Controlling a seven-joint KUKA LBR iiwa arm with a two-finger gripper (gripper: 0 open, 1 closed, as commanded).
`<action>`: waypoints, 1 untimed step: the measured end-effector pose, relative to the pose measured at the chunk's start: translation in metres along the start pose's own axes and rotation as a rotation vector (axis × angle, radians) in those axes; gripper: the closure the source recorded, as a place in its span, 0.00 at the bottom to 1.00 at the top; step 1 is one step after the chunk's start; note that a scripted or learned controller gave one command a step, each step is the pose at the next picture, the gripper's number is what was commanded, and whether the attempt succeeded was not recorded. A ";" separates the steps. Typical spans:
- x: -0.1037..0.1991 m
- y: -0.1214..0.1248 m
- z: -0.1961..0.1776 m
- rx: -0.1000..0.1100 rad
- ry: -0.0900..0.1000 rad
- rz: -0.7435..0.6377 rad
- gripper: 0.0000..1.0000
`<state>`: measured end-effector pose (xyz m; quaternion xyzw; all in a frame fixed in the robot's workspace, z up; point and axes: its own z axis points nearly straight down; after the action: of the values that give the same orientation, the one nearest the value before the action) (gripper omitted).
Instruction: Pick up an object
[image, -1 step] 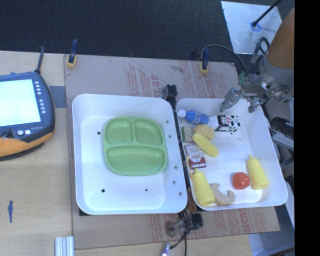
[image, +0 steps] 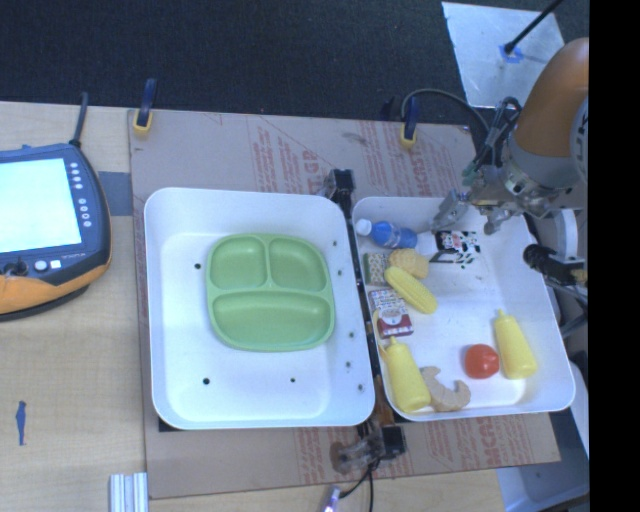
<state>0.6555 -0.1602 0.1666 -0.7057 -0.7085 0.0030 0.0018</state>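
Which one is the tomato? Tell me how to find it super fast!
Look in the right white bin, the one crowded with toy food, and go to its near right corner. The tomato sits there between a tan biscuit shape and a yellow bottle. It is the only round red thing.

The grey arm (image: 548, 120) is reaching in from the right, its gripper (image: 468, 212) hanging low, pointing down-left
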 end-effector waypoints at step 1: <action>-0.037 0.004 0.059 -0.015 0.001 0.000 0.00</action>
<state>0.6597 -0.1977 0.1074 -0.7057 -0.7085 -0.0027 -0.0031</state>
